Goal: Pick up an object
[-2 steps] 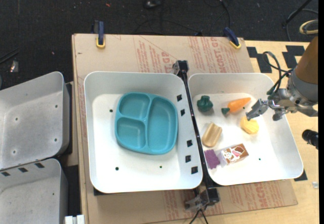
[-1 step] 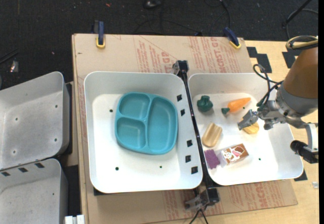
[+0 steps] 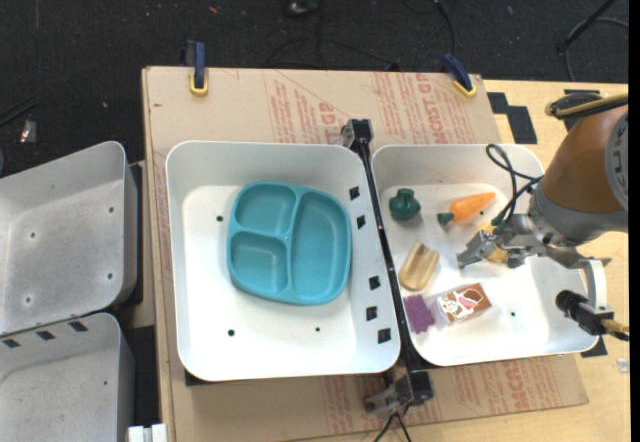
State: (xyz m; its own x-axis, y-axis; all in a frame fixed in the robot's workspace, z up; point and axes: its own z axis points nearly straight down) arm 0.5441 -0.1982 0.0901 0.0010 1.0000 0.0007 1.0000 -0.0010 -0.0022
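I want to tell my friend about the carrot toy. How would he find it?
Look in the right white bin. Near its back, beside the dark green round toy, lies the orange plastic carrot with a green tip. Nothing else there is orange.

Two bins side by side on the table, the arm reaching in from the right.

The left bin (image 3: 190,230) holds a divided tray (image 3: 290,242) lying near its middle. In the right bin (image 3: 440,165), a small knob-shaped toy (image 3: 404,204) sits toward the back, a toy carrot (image 3: 468,207) just right of it, a scoop-shaped piece (image 3: 419,266) nearer the dividing wall, and a flat packet (image 3: 463,303) at the front with a small block (image 3: 417,313) touching its left end. The pincer (image 3: 477,250) hangs over this bin, right of the scoop-shaped piece, between the toy carrot and the packet.
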